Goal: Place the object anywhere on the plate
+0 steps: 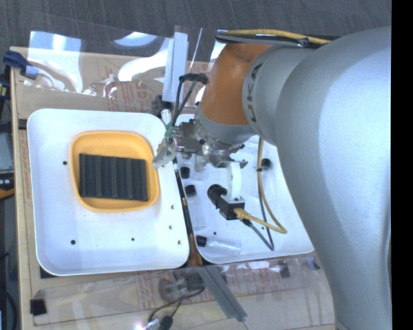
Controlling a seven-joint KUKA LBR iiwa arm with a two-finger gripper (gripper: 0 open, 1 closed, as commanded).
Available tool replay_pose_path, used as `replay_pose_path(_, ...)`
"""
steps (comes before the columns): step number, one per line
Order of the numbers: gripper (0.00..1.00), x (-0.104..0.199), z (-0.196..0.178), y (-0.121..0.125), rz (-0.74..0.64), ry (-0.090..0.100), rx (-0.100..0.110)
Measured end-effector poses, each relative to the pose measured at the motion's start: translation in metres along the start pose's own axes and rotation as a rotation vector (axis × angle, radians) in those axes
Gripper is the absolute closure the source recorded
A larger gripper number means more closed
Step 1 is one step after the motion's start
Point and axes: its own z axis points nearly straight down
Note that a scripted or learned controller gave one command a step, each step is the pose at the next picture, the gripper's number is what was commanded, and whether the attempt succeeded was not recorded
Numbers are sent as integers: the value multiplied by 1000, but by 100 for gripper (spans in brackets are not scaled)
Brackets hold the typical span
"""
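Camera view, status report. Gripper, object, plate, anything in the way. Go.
Gripper low over right bin, near the divider. Fingers hidden, object not made out. Yellow plate in left bin carries a dark ridged insert. Arm covers most of right bin.

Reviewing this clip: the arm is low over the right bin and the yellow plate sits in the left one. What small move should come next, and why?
Probably a short lift straight up, to check the grasp. The end effector sits low in the right bin, largely hidden under the wrist, so I cannot tell whether it holds anything. The yellow plate lies in the left bin, carrying only its dark ribbed insert.
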Motion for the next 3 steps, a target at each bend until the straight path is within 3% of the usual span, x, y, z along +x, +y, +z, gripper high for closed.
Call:
replay_pose_path(1, 0, -8, -27, 57, -86, 0, -1)
replay_pose_path(2, 0, -22, -25, 22, -80, 0, 1)
replay_pose_path(3, 100, -21, -34, 22, -88, 0, 5)
